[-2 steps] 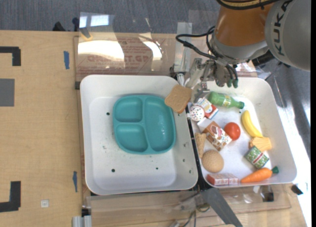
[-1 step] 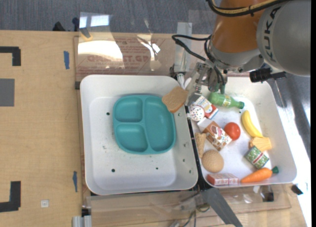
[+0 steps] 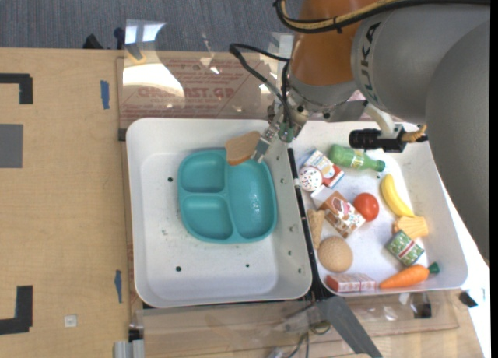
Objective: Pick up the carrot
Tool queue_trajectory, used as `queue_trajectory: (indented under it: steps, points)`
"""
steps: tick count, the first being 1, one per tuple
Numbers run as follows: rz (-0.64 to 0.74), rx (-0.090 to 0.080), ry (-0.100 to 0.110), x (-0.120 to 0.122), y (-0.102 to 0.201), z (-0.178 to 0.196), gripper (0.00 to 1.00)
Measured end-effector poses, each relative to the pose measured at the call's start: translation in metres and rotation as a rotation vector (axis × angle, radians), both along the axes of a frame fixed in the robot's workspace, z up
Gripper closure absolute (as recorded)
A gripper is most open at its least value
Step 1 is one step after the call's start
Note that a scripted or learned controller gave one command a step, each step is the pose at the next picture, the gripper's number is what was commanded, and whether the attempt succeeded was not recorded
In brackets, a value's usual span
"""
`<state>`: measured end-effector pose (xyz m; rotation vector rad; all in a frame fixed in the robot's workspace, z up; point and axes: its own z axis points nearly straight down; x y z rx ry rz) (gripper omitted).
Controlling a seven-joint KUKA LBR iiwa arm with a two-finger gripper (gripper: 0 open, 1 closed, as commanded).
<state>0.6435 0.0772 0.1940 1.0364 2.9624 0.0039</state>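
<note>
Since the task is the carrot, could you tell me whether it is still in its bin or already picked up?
In the bin. The carrot lies flat at the near edge of the right bin, far from the gripper.

a bench [image 3: 54, 216] is covered with brown board. two shallow white bins, left [image 3: 148, 271] and right [image 3: 447, 251], are set side by side on it.

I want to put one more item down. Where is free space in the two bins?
Left bin: bare floor left of and in front of the teal tray. Right bin: crowded; the carrot lies at the front among packets, with only a small gap beside the banana.
</note>
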Motion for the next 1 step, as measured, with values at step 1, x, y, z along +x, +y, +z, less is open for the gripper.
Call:
queue_trajectory:
  steps: [1]
  points:
    - [-0.027, -0.006, -0.001, -0.0028, -0.1500, 0.0030, 1.00]
